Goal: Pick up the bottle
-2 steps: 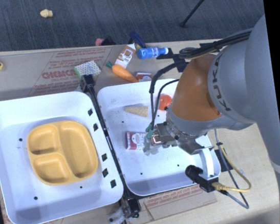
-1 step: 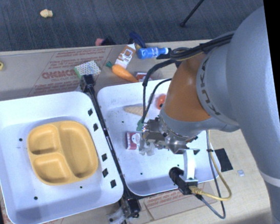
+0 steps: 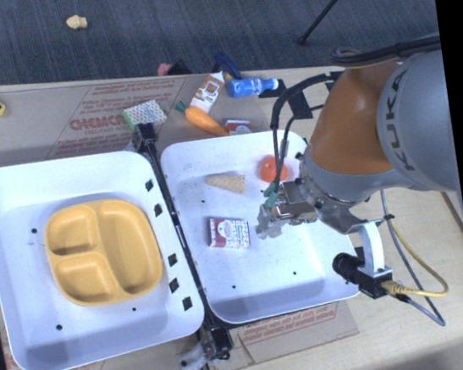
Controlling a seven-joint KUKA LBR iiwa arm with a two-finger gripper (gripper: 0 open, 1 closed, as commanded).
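Blue plastic bottle with white cap end lies on its side on the counter, upper middle of frame, outside both bins, just above the right bin's top rim. Next to it: a white-and-orange carton-like pack and an orange carrot-shaped toy, close together, so a grab there probably needs to come straight down across the bottle's narrow width, clear of the carrot.

Pincer hangs over the right white shallow bin, centre-right of frame, well apart from the bottle. Cannot tell if it is released or clenched; nothing visibly grasped. Judgement: arm must lift out over the rim and travel toward top of frame first.

Right bin contents: a red-and-white small flat packet near the middle, a tan wedge-shaped piece above it, a red round object partly behind cables. Left white bin holds a yellow three-compartment plastic tray, compartments bare.
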